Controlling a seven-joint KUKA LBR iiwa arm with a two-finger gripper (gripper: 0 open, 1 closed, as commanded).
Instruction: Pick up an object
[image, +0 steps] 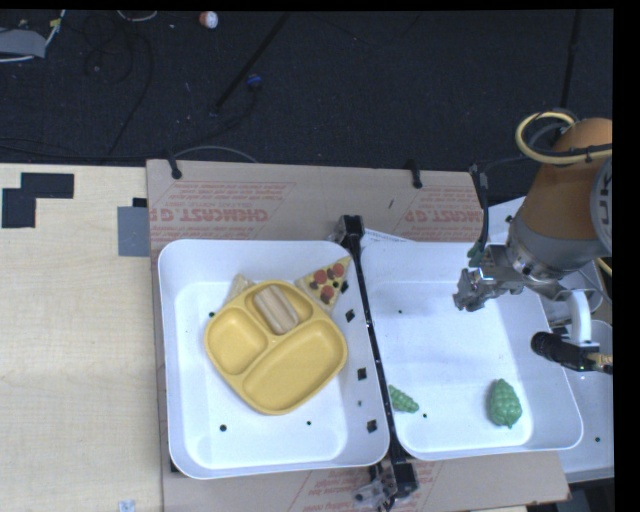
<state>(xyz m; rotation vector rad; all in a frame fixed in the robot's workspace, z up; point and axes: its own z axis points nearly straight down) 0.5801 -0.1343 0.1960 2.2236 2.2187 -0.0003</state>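
From the camera above the bench, two shallow white bins sit side by side on a cardboard sheet (300, 205) with red print. The left bin (185, 400) holds a yellow divided tray (290, 365), set at a slant, w/ a tan bread-like piece (278, 308) lying in its upper compartment. Just beyond the tray's upper right edge, near the wall between the bins, lies a toy pizza slice (328, 281) w/ red spots, its tip pointing toward the top right. The right bin (450, 355) has two green things: a bigger green bumpy object (505, 402) near the lower right corner, and a smaller green piece (403, 400) low at the left side, close to the divider (they are well apart from each other). The arm (565, 205), grey w/ an orange band, comes in from the right, and its gripper (473, 292) hangs over the upper right part of the right bin, well apart from both green things. The gripper is dark and small in this view, so I cannot tell if the claw is wide or narrow, and nothing is seen between it. No object is lifted; all lie in the bins.
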